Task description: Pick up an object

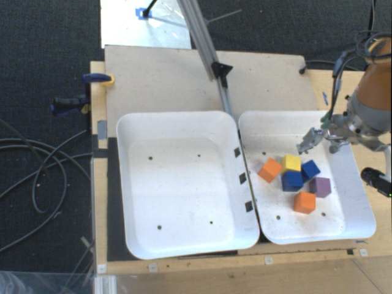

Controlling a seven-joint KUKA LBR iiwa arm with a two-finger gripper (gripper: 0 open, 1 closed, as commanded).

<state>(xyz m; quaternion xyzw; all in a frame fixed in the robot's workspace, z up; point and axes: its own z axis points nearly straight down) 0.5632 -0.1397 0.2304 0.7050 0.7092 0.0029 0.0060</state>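
Count: 2 white bins on the bench, left bin [177, 182] and right bin [343, 225]. 6 blocks total, all in the right bin: 2 orange [269, 170] [304, 202], 2 blue [292, 180] [310, 169], 1 yellow [293, 162], 1 purple [320, 187]. 1 arm with 1 gripper [318, 141].

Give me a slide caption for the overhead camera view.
KUKA arm's gripper hovers above six coloured blocks clustered in the right bin.
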